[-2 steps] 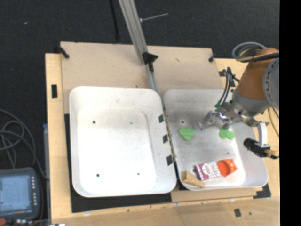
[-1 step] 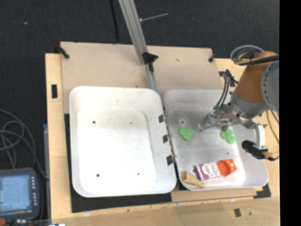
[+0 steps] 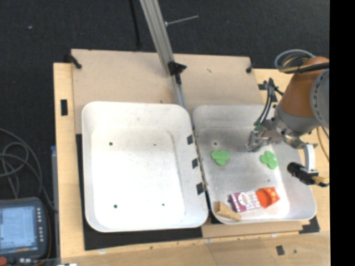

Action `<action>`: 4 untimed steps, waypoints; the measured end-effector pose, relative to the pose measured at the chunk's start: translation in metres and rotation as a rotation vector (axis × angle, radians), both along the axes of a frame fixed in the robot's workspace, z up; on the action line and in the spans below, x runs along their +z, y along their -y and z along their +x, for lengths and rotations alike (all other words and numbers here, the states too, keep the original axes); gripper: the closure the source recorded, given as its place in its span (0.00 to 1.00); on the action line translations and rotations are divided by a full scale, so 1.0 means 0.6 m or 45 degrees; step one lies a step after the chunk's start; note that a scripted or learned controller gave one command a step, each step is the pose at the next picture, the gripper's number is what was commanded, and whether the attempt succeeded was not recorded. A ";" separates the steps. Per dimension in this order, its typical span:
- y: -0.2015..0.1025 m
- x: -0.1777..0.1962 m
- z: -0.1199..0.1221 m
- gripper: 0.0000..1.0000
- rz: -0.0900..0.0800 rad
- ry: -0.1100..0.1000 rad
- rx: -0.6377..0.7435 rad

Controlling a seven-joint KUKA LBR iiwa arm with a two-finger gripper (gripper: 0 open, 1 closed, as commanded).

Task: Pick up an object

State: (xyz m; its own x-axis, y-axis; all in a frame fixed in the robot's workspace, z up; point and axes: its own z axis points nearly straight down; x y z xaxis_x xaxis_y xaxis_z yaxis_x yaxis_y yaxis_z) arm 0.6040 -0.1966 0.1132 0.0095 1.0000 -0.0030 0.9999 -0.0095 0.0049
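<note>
The thing nearest to being picked is a small green piece (image 3: 269, 159) in the right bin (image 3: 233, 121), over at the right-middle of the picture. It lies flat on the bin floor, just below and a little right of the gripper (image 3: 256, 141). A second green piece (image 3: 221, 157) like it lies near the middle of the same bin. Low in that bin, a purple and orange packet (image 3: 253, 200) lies on its side, and a small tan block (image 3: 224, 209) sits at its left end, close to the bin's bottom rim.

The gripper points down into the bin, near the first green piece but not on it. Nothing can be seen inside it. It is too small and dark to tell if it is open or closed.

The arm (image 3: 302, 101) comes in from the right edge, with its orange part up high. The left bin (image 3: 138, 165) is white with little dark specks.
</note>
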 end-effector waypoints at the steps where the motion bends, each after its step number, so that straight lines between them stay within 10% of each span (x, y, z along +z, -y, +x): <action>1: 0.001 0.108 -0.002 1.00 0.001 0.004 0.005; 3: 0.008 0.273 0.000 1.00 0.000 0.004 0.015; 4: -0.092 0.271 0.004 1.00 0.004 -0.005 0.020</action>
State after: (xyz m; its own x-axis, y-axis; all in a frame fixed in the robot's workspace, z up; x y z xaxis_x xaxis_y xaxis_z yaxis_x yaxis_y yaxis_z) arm 0.6065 -0.1415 0.2755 -0.0064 1.0000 0.0005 1.0000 0.0064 0.0012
